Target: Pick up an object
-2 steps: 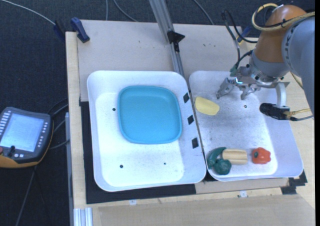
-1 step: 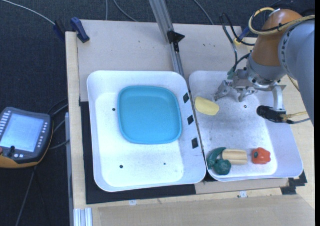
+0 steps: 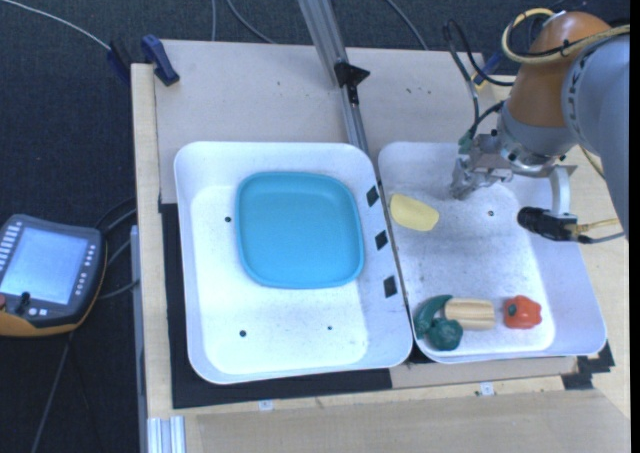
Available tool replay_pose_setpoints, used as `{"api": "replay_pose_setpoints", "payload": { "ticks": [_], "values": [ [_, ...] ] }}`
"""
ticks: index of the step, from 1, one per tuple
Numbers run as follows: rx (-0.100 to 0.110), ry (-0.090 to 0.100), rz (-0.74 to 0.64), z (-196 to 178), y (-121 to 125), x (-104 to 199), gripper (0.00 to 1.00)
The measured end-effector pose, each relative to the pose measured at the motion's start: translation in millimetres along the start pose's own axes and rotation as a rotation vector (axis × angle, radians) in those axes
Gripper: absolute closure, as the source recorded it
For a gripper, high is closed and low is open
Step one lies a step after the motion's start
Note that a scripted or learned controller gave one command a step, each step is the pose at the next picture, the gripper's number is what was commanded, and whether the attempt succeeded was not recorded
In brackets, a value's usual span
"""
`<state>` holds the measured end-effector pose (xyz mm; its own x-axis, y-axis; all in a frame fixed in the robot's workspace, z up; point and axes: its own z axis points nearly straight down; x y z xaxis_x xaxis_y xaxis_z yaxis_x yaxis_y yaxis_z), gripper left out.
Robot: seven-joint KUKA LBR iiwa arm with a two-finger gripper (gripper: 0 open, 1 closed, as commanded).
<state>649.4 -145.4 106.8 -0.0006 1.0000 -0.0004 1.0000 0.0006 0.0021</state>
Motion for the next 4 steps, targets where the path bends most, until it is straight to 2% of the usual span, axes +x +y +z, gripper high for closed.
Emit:
{"api": "replay_pose_setpoints", "payload": {
  "ticks": [1, 3, 4],
  "values": [
    [-0.004, -0.001, 0.000, -61, 9, 1, 1.00],
    [-0.002, 0.000, 0.000, -137, 11, 4, 1.00],
    [0.001, 0.001, -0.003, -141, 15, 48, 1.00]
  ]
}}
